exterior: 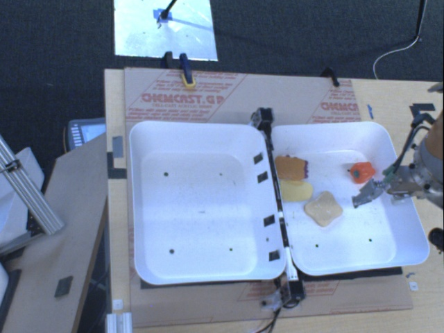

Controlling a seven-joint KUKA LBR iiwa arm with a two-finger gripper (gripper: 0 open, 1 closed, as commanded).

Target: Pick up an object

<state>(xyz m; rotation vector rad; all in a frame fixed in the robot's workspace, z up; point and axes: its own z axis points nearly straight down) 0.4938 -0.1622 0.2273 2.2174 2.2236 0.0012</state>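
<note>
Four small objects lie in the right bin (pixel 406 245). An orange and purple piece (pixel 291 166) rests against the bin's left wall, with a yellow block (pixel 297 191) just in front of it. A tan bread-shaped piece (pixel 323 209) sits near the middle, and an orange-red object (pixel 361 172) lies further right. My gripper (pixel 378 187) reaches in from the right edge, above the bin floor, just right of and below the orange-red object. It is open and holds nothing. The tan piece lies a short way to its left.
The left bin (pixel 139 186) adjoins the right one along a clipped divider (pixel 270 207). Both bins rest on a cardboard sheet (pixel 229 96) on the bench. A shiny metal plate (pixel 165 19) lies beyond the bench, and cables (pixel 395 50) run at the upper right.
</note>
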